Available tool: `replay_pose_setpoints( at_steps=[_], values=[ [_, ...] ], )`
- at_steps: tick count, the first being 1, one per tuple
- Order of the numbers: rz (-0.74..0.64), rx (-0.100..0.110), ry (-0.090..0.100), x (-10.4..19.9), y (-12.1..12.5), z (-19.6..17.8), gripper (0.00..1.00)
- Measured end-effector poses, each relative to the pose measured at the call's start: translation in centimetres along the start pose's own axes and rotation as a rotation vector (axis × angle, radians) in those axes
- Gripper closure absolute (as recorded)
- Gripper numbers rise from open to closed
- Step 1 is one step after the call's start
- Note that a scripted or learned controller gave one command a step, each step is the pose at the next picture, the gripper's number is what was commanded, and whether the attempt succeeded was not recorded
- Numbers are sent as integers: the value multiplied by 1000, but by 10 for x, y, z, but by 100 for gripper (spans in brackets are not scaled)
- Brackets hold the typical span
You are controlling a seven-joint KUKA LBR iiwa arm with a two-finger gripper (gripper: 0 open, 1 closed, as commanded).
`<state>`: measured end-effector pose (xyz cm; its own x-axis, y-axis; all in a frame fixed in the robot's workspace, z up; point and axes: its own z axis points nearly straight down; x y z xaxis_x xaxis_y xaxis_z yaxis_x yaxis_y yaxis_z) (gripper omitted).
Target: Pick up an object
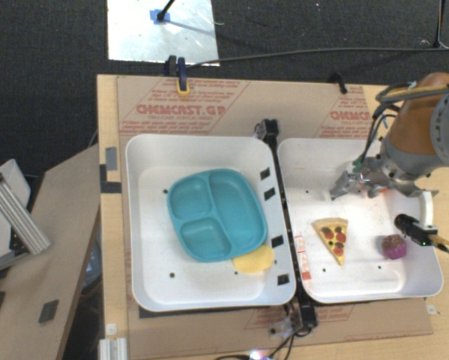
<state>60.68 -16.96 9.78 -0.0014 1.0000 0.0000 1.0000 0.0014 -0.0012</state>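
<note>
1. Nothing is picked up so far as the view shows. Every object lies loose in a bin, so the whole job is left: choose a target, come down on it, close and lift.

2. The right bin (415, 280) holds the likeliest targets. A pizza slice (333, 238) lies flat near its middle, point toward the front. A small purple piece (393, 247) sits near the right wall, well apart from the slice.

3. The left bin (145, 223) holds a teal tray (217, 214) with three compartments. A yellow disc (255, 260) pokes out from under the tray's front corner, touching it.

4. The arm (426, 126) reaches in from the right, its orange band above the wrist, and bends down over the back of the right bin.

5. The gripper (346, 184) hangs low over the bin floor near the back, pointing toward the divider. It is behind the slice and apart from it, with bare white floor below.

6. Whether the gripper is apart or together I cannot tell; it is small and blurred here. No object appears in it.

7. My judgement: the slice is the nearest target, needing a short move toward the front and a descent.
</note>
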Motion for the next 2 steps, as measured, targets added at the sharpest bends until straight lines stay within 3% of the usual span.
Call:
replay_pose_setpoints(
  at_steps=[1,2],
  values=[
    [0,-3,-1,0,1,13,0],
    [0,-6,-1,0,2,1,100]
  ],
)
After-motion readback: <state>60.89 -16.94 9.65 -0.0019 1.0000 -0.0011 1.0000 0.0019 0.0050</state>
